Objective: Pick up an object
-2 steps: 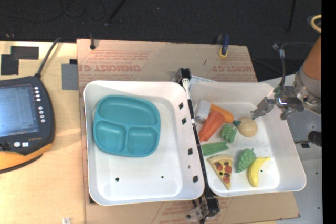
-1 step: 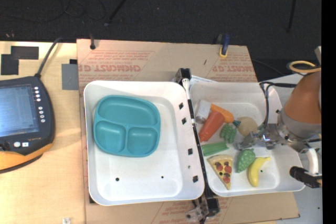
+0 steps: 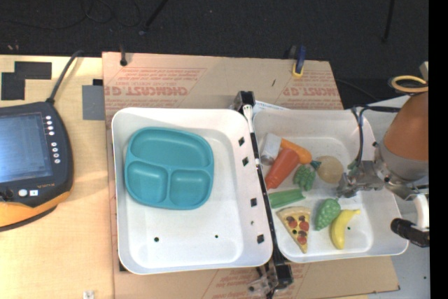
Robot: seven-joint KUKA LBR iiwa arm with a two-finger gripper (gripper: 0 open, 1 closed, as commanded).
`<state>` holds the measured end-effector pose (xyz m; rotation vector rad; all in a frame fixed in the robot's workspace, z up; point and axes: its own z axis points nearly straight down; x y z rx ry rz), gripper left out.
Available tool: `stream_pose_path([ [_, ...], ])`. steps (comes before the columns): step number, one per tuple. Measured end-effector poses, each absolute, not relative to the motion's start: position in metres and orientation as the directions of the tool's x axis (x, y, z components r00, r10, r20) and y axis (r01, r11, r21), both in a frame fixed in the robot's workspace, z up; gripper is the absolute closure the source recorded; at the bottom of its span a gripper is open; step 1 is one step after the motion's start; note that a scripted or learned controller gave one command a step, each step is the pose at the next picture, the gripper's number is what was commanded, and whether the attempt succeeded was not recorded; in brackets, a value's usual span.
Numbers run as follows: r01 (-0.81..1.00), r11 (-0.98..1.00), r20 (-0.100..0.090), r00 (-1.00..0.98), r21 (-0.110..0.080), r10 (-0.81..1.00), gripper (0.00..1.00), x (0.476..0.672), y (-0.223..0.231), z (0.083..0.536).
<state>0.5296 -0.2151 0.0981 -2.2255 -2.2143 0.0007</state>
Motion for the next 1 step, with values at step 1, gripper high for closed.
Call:
stream_pose_path([
  [1,1.000,0.008,0.000,-0.008,0.010,1.000,1.00,0.5687,-0.1570,0.1951],
])
